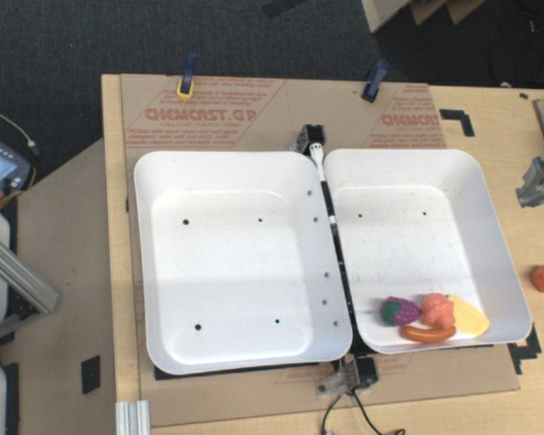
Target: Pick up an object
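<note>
Choosing one toy from the cluster is the step in hand, and all four lie close together in the near corner of the right bin (490, 207), touching one another. The purple toy grapes (400, 311) sit at the left end of the cluster, so I think they are the easiest to come down on from above. The lumpy red toy (438, 310) is pressed between the grapes and a smooth yellow piece (471, 319), and the long orange sausage-shaped toy (428, 333) lies just beside the bin wall (little room there). All look like hard, glossy plastic that may slip. A grey angular part (533, 184) above the tabletop (526, 125) may be the hand; open or closed, I cannot tell.
</note>
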`<state>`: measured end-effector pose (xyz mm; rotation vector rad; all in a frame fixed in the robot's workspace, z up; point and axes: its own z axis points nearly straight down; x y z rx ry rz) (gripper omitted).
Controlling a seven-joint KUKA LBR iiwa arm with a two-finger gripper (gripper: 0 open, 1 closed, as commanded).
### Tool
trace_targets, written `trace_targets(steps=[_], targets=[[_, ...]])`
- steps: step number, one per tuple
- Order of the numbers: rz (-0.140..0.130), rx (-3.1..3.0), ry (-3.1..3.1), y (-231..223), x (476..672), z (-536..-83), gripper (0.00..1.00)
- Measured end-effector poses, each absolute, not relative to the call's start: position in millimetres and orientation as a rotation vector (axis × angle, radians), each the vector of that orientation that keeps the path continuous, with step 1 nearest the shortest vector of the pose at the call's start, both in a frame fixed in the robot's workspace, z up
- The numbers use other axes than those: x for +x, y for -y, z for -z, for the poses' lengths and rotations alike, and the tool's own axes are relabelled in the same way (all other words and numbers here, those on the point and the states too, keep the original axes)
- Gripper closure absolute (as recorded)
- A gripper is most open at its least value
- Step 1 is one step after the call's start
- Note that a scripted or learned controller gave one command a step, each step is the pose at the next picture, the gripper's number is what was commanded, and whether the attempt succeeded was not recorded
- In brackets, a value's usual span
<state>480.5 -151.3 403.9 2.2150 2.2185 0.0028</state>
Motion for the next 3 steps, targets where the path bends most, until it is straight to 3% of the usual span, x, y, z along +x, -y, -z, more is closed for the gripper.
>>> trace_targets(steps=[1, 2, 3], targets=[[-0.004, 2.211, -2.217, 151, 481.3, -414, 1.0], [0.002, 2.223, -2.221, 175, 532.9, -354, 1.0], [-0.002, 2.217, -2.218, 174, 531.6, -368, 1.0]])
